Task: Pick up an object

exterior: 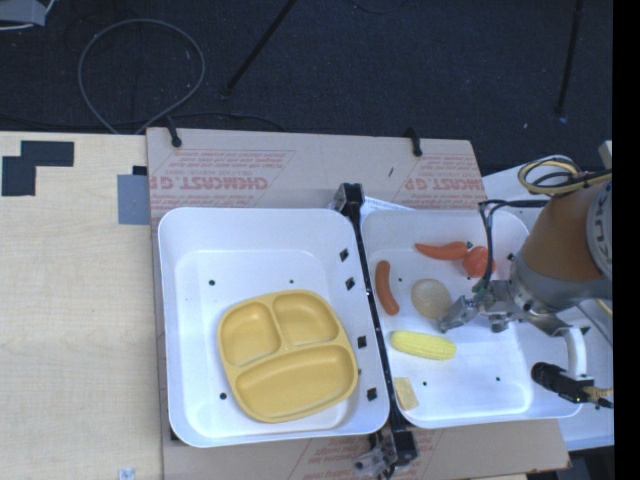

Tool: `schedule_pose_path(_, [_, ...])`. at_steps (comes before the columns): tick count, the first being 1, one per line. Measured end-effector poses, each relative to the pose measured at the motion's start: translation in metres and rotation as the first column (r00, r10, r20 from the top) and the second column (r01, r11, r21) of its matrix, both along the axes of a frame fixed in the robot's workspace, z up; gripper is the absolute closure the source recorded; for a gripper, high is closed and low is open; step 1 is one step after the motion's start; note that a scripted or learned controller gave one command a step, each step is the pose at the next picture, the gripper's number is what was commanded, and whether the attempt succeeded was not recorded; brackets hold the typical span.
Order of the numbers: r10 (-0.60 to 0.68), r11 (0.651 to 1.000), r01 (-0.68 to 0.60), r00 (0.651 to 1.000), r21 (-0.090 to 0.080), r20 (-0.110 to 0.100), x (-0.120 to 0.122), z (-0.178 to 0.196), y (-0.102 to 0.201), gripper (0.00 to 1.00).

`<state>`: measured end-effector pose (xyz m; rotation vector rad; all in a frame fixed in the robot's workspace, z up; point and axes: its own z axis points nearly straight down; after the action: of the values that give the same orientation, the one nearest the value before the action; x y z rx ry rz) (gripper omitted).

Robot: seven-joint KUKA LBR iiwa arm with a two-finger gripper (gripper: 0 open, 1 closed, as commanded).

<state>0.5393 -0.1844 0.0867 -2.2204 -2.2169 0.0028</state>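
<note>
Beige round object [431,297] sits in right bin [500,398], just left of gripper [462,313]. Corn cob [423,345] just below. I read fingers slightly apart, holding nothing. I'd centre over object, descend straight, avoid nudging corn.

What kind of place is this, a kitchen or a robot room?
Probably a robot lab, not a kitchen. A grey robot arm reaches into a white bin of toy-like food such as a corn cob, cables snake over the dark floor, and a yellow divided plate sits in the other bin.
</note>
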Motion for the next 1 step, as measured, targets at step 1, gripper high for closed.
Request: schedule_pose_path(1, [-0.003, 1.000, 0.003, 1.000, 0.000, 0.001, 0.0003, 0.0115, -0.0009, 1.00])
